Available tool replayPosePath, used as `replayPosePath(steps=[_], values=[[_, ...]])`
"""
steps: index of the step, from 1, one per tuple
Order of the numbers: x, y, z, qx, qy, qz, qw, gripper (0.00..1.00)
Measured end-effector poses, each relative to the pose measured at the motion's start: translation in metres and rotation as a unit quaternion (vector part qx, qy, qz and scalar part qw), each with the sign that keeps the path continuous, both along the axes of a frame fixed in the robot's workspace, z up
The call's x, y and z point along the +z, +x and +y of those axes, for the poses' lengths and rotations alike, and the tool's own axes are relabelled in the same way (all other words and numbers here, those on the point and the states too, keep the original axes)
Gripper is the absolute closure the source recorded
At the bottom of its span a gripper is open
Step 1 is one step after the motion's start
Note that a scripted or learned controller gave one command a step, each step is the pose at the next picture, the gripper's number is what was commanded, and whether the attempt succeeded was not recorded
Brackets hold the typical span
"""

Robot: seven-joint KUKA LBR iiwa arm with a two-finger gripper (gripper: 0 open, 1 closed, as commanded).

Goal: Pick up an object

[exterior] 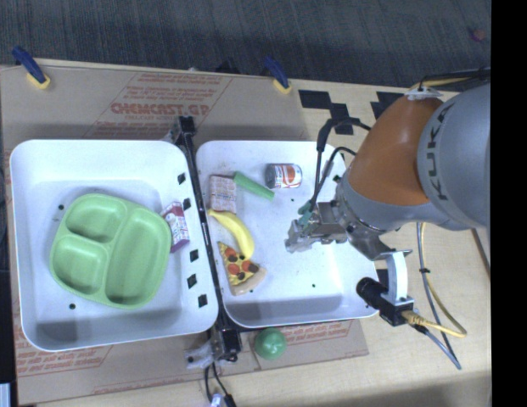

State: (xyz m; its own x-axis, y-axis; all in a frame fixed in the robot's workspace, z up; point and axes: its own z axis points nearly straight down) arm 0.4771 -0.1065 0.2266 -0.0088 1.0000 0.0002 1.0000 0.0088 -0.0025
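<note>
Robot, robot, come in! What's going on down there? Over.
End effector low over right bin, nothing seen in it. Banana, can, pizza slice lie untouched. Path clear.

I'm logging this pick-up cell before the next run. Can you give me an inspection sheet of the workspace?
Surface: two white bins on cardboard.
Job's things: right bin holds banana, pizza slice, can, green marker, snack bar.
Clutter: green divided plate and packet in left bin; green ball outside.
Grippers: gripper low over right bin, nothing seen held.
Cables: yellow and black cables at right.
Surroundings: blue clamps, dark floor.
</note>
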Motion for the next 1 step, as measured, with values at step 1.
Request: replayPosePath(steps=[1], values=[[0.0105, -0.0003, -0.1058, -0.002, -0.0008, -0.002, 1.0, 1.0]])
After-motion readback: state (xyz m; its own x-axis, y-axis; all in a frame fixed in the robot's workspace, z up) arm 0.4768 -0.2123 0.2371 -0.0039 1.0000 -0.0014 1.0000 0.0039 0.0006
